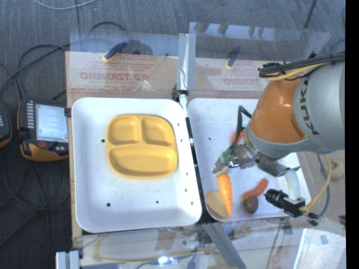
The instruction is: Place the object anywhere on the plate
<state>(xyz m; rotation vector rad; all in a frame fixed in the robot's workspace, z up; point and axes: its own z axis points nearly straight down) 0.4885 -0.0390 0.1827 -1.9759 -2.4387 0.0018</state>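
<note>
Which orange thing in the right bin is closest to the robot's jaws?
The carrot, long and pointed, right below the gripper. The small curved orange piece lies further right.

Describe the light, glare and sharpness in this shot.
Camera view: even, soft light; both white bins look bright, nearly washed out; glare on the clear panel at the top; the yellow plate is crisp, the carrot slightly soft beneath the arm.

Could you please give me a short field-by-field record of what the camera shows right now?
plate: yellow three-compartment plate, bare, in the left bin
right bin: holds carrot, a small orange-red piece, a dark round item, a tan item
gripper: above the carrot's top end; finger state hard to read
arm: over the right bin
task status: nothing on the plate yet
</note>
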